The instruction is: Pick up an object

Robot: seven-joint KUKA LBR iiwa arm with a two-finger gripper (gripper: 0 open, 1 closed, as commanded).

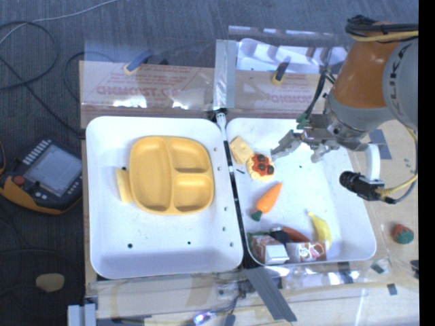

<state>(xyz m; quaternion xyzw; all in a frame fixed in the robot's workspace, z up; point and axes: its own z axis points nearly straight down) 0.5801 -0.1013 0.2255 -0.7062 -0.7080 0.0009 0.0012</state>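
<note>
The right bin (340,202) holds several toy foods: a pale yellow wedge (239,148), a yellow and red toy (260,166), an orange carrot (268,198), a yellow banana (321,228), a red piece (293,234), and small boxes (289,251) along the front wall. My gripper (299,152) hangs over the back middle of this bin, open, with nothing between its fingers. One finger (281,147) points left toward the yellow and red toy, a short way to its right and apart from it.
The left bin (109,243) carries a yellow divided plate (171,174) and a small yellow piece (122,186) beside it. A black fitting (357,184) on the arm overhangs the right bin's right side. A red toy (402,233) lies outside the bins. A control pendant (41,176) rests on the floor.
</note>
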